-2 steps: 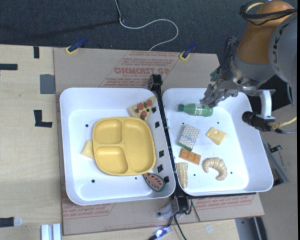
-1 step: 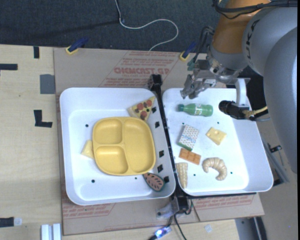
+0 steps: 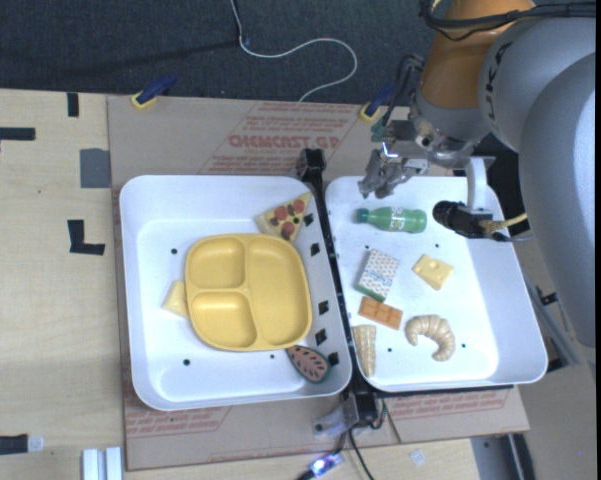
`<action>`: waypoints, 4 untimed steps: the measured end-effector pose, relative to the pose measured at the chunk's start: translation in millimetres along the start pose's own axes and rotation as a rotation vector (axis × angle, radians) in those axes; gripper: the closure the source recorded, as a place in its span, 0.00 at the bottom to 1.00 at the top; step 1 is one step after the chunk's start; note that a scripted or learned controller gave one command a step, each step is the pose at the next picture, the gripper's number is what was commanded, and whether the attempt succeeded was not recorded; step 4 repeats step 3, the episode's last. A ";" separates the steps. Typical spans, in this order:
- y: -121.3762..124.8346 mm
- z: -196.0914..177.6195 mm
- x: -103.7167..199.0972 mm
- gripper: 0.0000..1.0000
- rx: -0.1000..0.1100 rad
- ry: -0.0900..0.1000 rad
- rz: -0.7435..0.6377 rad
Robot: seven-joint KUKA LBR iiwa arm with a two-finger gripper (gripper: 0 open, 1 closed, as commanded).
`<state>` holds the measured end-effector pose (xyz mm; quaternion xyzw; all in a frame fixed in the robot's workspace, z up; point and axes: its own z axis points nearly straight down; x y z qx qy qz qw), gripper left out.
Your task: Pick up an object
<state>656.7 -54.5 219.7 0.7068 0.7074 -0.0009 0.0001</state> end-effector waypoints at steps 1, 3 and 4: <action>8.9 5.7 4.8 1.00 0.000 0.000 0.000; 0.7 2.8 1.1 1.00 0.001 0.000 0.000; 0.7 2.8 1.1 1.00 0.001 0.000 0.000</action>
